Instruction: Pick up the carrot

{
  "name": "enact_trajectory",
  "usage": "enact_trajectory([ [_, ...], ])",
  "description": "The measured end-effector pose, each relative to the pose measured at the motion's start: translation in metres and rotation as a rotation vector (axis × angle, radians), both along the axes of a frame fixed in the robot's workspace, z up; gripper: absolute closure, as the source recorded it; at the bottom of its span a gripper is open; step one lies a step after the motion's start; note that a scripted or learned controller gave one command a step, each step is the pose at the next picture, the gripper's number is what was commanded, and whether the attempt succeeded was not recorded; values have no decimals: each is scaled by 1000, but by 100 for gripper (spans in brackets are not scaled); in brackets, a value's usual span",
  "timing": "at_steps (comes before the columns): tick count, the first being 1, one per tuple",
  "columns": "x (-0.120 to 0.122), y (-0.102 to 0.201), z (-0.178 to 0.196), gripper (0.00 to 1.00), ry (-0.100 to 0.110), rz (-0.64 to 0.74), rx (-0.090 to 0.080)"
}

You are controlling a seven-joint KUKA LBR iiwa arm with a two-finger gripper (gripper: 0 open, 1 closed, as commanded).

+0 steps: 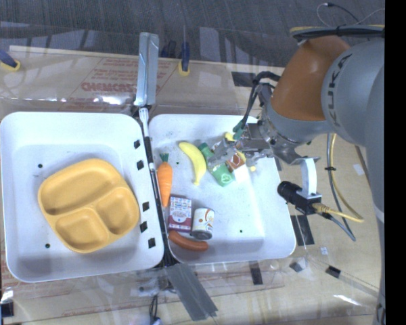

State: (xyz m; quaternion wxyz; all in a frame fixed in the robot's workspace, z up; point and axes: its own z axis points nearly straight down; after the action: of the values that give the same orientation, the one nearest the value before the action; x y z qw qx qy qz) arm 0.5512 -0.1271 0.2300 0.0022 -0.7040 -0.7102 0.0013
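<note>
The carrot lies lengthwise along the left wall of the right bin, orange with a small green top at its far end. The gripper hangs over the far middle of the same bin, to the right of the carrot and well apart from it. It sits above a cluster of small items, a green piece and a red-orange piece. The arm's wrist hides the fingers.
A yellow banana lies between the carrot and the gripper. A red carton, a small can and a sausage sit near the bin's front. The left bin holds a yellow divided plate.
</note>
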Motion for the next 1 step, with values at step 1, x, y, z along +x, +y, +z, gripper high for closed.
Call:
enact_trajectory([
  [1,-8,27,-139,0,1,-378,-2],
])
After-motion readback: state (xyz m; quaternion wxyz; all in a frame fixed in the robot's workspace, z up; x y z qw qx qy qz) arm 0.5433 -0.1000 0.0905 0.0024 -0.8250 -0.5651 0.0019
